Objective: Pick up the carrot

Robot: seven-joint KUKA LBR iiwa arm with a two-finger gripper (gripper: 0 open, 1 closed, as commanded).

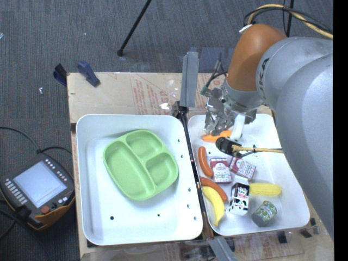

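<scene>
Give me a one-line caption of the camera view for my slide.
Gripper over a small orange carrot in the right white bin; green divided plate in the left bin.

plate (141, 165) in left bin (98, 216) | carrot (211, 137) at right bin's (289, 206) back | banana (215, 204) front-left | corn (265, 189) right of banana

The tool (218, 123) hangs over the far end of the right bin (285, 208), with the carrot (216, 136) just beneath its tip. Nearer me than the tool lie 2 small cartons (221, 171), a banana (215, 205) and corn (265, 189).
</scene>
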